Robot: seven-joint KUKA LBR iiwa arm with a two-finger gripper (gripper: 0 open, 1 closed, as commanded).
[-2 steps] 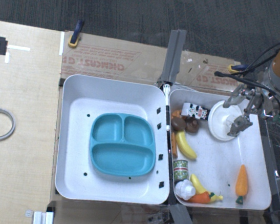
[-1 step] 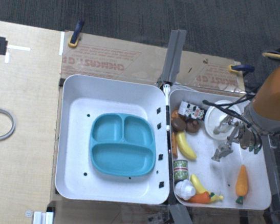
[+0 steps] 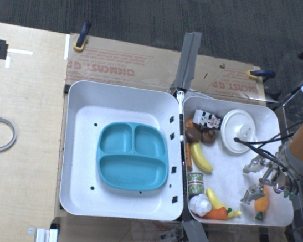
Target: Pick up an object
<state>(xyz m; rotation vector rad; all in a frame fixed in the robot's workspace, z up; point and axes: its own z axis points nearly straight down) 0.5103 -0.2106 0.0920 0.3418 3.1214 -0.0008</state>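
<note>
Orange toy fruit is lying in the right bin, just beside the gripper and slightly below it, near the lower finger. The gripper is hanging with its two fingers spread apart and is gripping nothing. To its left a banana and a small can are resting, and a white round lid is sitting above it.

A teal divided plate lies in a white bin; a yellow banana lies in the other.
</note>
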